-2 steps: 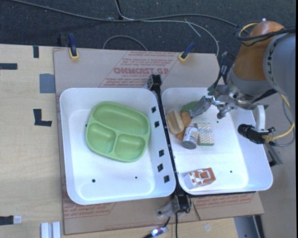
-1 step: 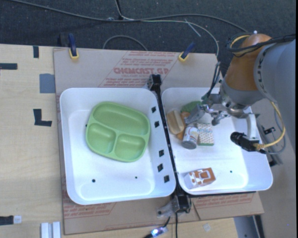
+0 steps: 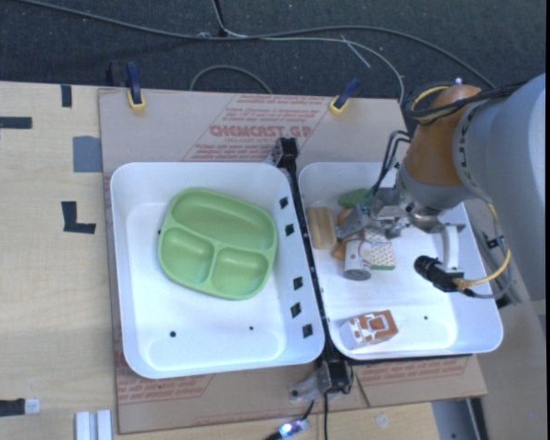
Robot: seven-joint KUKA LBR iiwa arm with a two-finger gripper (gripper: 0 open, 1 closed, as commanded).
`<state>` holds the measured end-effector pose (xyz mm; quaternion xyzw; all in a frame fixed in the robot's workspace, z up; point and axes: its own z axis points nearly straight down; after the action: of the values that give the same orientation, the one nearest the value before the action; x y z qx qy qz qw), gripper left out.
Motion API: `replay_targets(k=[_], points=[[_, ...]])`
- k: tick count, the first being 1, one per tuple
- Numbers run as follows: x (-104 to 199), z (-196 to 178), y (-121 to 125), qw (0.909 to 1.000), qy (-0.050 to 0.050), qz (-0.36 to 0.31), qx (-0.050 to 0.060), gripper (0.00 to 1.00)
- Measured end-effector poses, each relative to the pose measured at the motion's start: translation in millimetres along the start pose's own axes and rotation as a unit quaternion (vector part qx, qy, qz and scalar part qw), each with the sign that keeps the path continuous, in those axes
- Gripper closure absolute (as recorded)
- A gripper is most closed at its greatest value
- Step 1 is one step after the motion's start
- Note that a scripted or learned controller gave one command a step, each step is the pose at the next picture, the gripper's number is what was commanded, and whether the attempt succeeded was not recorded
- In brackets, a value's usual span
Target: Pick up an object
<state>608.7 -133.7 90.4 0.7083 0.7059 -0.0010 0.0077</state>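
Objects cluster in the right bin [image 3: 477, 337]: a small grey cylinder [image 3: 356, 266] beside a dotted white packet [image 3: 379, 256], a tan block [image 3: 322, 226], something green [image 3: 355, 196]. The gripper [image 3: 378, 220] hangs just above them; its opening cannot be told. An orange-printed packet [image 3: 372, 327] lies apart near the front rim. The left bin [image 3: 133, 246] holds a smooth green divided plate [image 3: 217, 243].

the grey arm [image 3: 504, 145] is reaching in from the right, its orange band [image 3: 433, 149] sitting just above the wrist. the wrist is angling down and leftward, and the gripper [image 3: 371, 220] is hanging low at its end. the fingers are too cluttered from this angle to judge.
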Motion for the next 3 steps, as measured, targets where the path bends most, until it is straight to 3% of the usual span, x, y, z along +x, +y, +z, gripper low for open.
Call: replay_targets(k=[1,2,3], points=[[2,-13,2,1.0,0.001,-0.001,-0.002,1.0],[-6,-69,8,1.0,0.006,-0.002,0.003,1.0],[3,-127,9,1.0,0.006,-0.003,0.002,1.0]])
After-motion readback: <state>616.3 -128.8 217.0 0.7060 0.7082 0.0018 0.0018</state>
